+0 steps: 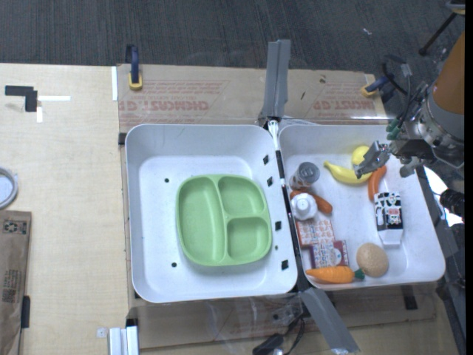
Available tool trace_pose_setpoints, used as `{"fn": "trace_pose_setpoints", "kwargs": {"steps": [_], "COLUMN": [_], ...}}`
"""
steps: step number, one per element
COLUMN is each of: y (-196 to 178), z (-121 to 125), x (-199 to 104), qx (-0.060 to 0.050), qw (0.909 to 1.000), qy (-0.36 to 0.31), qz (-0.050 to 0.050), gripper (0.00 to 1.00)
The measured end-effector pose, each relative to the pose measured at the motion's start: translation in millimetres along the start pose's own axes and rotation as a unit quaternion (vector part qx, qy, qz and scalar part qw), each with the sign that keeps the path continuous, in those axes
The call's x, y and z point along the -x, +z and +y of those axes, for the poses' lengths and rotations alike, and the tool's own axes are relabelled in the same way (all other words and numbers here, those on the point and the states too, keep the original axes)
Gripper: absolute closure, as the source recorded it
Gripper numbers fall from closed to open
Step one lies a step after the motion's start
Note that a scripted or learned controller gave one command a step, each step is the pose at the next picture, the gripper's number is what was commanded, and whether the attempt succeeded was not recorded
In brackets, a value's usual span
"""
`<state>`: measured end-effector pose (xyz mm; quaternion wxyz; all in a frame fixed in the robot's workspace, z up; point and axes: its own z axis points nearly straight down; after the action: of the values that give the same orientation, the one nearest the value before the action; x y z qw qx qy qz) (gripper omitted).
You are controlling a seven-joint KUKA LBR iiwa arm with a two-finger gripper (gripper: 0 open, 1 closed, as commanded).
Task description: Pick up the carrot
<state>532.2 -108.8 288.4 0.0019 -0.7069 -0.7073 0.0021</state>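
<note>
**Carrot pick: gripper low in right bin**

Red print on brown tape strip (222, 105) reversed, illegible; carton (389, 219) label too small to read; arm body cut off at rt edge. Gripper (367, 166): finger state unclear, cannot tell. Orange carrot w/ green stub (332, 274) lies at front wall of right white bin (432, 254), beside tan egg-shaped object (372, 259).

You have two bins side by side on the bench: the left bin (140, 220) holds a divided tray (223, 219) near its middle, and the right bin (425, 261) holds everything else. In that right bin, the carrot (330, 274) lies along the near edge, with an egg-shaped item (372, 259) just to its right. A flat packet (319, 242) sits behind the carrot, a small bottle (303, 205) behind that, and a can (307, 174) farther back. The banana (346, 173) lies toward the far side, a carton (389, 211) to the right. The gripper (373, 161) hangs over the banana's right end, beside a second thin item (376, 183).
</note>
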Motion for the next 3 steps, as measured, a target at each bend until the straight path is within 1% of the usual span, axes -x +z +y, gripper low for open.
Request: {"fn": "trace_pose_setpoints", "kwargs": {"steps": [1,2,3], "y": [19,90,122], "z": [-54,-55,12], "x": [9,-6,35], "qx": [0.0,-0.002,-0.001], "qw": [0.9952,0.9724,0.9642], "qy": [0.098,0.233,0.265], "qz": [0.0,0.0,0.0], "gripper": [0.0,0.0,0.0]}}
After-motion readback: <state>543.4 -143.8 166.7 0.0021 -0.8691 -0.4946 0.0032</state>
